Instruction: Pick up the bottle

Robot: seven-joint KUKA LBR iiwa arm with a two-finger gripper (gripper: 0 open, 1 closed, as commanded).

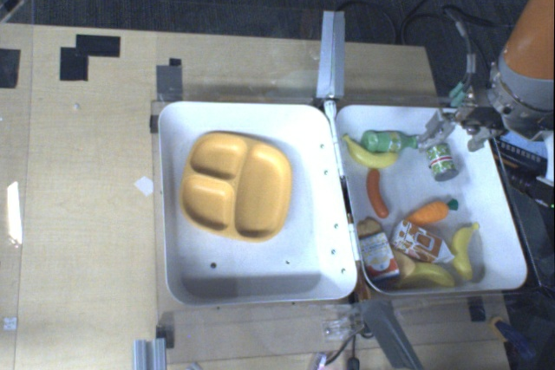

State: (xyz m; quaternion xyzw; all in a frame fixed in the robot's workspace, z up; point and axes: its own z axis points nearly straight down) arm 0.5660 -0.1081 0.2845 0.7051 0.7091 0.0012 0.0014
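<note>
Bottle [388, 139]: green, lying on its side at the far end of the right bin [507, 212], touching a yellow banana [366, 155]. Likely light, stiff plastic, smooth and apt to roll; best taken across its body. Pincer [444, 125]: just beside the bottle's end, above a small can [442, 161]; whether spread or pressed together, cannot tell. Right bin also holds a sausage [376, 191], carrot [431, 212], carton [421, 243]. Left bin [173, 212]: one yellow divided tray [237, 185].

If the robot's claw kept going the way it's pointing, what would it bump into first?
Probably the green bottle. The gripper points leftward across the right bin, and the bottle lies just beyond its tip, next to a banana. Height is hard to judge from above, so it might pass over.
</note>
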